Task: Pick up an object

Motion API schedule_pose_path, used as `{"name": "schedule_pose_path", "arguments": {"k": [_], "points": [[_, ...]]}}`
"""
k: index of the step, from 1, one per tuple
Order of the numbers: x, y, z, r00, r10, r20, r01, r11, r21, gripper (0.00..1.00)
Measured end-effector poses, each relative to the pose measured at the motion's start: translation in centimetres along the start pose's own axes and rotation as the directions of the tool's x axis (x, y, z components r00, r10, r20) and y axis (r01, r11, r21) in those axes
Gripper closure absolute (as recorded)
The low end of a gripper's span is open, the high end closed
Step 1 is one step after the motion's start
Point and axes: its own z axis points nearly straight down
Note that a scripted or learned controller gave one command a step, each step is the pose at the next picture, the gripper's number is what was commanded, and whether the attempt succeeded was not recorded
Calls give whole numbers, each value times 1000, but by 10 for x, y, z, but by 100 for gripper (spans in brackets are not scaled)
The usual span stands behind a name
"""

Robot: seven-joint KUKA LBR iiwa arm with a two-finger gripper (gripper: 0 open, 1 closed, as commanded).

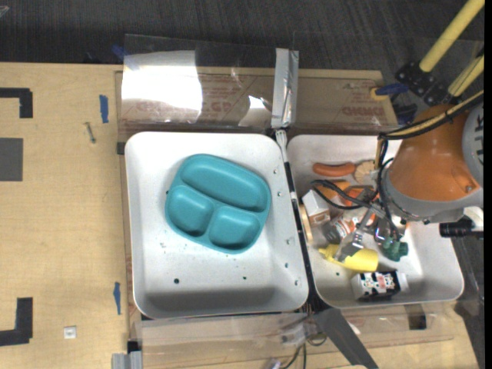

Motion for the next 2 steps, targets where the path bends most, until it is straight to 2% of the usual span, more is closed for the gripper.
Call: {"name": "schedule_pose_path", "arguments": {"k": [1, 2], "points": [[-45, -6, 35, 985, -172, -8, 172, 985, 3, 0], [-28, -102, 34, 997, -81, -5, 81, 997, 8, 0]]}}
